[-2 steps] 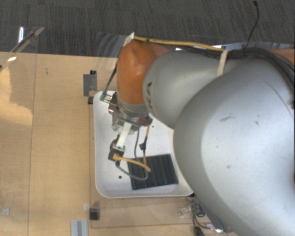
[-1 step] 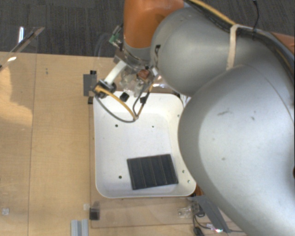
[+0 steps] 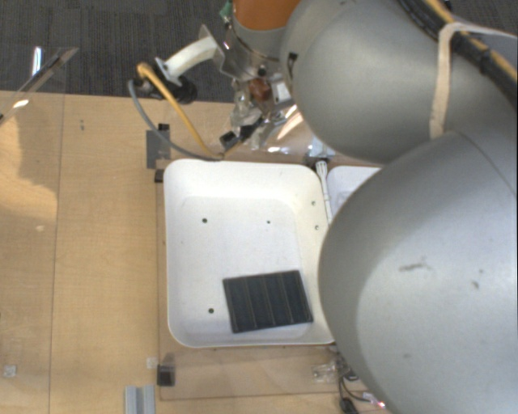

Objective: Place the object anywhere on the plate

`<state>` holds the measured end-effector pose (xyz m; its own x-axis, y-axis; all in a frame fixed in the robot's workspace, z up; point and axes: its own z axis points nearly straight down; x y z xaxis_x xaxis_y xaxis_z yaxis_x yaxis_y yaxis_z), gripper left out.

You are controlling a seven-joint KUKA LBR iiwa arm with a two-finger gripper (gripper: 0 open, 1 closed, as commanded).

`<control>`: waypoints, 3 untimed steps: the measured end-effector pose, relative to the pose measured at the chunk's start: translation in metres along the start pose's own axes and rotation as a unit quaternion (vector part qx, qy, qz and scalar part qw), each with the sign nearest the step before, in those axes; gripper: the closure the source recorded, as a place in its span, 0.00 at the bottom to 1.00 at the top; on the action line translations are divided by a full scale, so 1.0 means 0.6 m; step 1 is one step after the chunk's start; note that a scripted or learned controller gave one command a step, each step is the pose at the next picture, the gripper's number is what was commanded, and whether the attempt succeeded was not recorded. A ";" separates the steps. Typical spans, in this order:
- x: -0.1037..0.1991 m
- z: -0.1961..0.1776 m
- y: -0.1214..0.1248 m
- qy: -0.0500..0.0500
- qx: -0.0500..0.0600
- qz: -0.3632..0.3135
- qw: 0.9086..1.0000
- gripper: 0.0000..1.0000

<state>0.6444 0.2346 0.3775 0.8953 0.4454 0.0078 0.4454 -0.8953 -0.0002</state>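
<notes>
Grey metal of the arm (image 3: 405,242) bulks over the right side, covering most of the right bin (image 3: 348,182). The orange band (image 3: 263,12) sits at the top edge, and below it the claw (image 3: 247,129) hangs just past the far rim of the left bin (image 3: 186,242), over the wooden table (image 3: 81,242); whether it is apart or together, I cannot tell. A dark ribbed rectangular mat (image 3: 267,301) lies flat in the left bin, near its front right corner, well apart from the claw.
</notes>
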 end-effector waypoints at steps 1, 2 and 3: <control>0.002 -0.019 0.001 0.003 0.000 0.000 1.000 1.00; -0.003 0.187 0.001 -0.003 0.000 0.050 0.999 1.00; 0.020 0.351 0.012 -0.003 0.000 0.118 0.993 1.00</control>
<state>0.6596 0.2342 0.1672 0.9749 0.2228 0.0009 0.2228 -0.9749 -0.0014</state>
